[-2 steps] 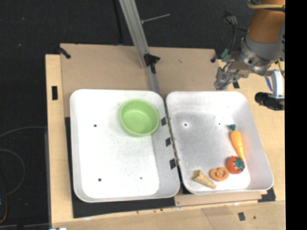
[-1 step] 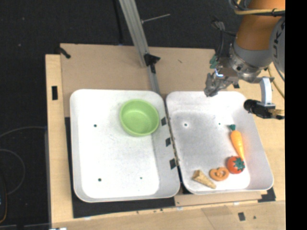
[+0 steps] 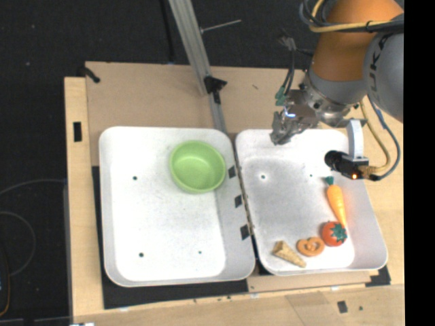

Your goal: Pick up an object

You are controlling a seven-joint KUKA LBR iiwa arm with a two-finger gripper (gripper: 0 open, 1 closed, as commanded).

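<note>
My gripper [image 3: 281,136] hangs over the far edge of the right bin [image 3: 285,182], with nothing seen between its fingers. Along that bin's right side lies an orange carrot [image 3: 336,203]. Below it sits a red tomato [image 3: 334,233]. An orange pumpkin-like piece [image 3: 310,246] and a tan wedge [image 3: 288,253] lie near the front edge. All of these are well below and to the right of the gripper. A green bowl [image 3: 197,166] stands upright in the left bin [image 3: 136,216], near its far right corner.
A grey metal post [image 3: 194,46] slants up from between the bins at the back. The arm's orange band [image 3: 353,29] and cables fill the upper right. The wooden bench [image 3: 136,94] surrounds both bins.
</note>
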